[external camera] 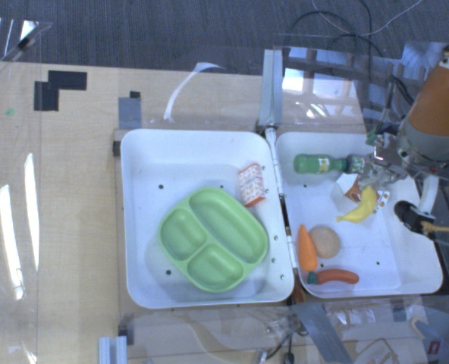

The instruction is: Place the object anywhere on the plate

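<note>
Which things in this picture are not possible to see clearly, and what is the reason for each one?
- Gripper, camera view: blurred and tangled with its cables, so its state and any contact with the banana are unclear.
- Small packet beside the green plate: print too small to read.
- Orange-brown item: partly covered by the banana, identity unclear.
- Green bottle: label too small to read.

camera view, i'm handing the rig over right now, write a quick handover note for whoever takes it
Gripper: low over the right bin, just above the banana; finger state can't be read.
Plate: green, three compartments, in the left bin, with nothing on it. A small snack packet lies beside it.
Right bin also holds a green bottle, carrot, round bun and sausage.
Done: nothing placed yet.
Left: grasp an object, carry it to the plate, release.
</note>
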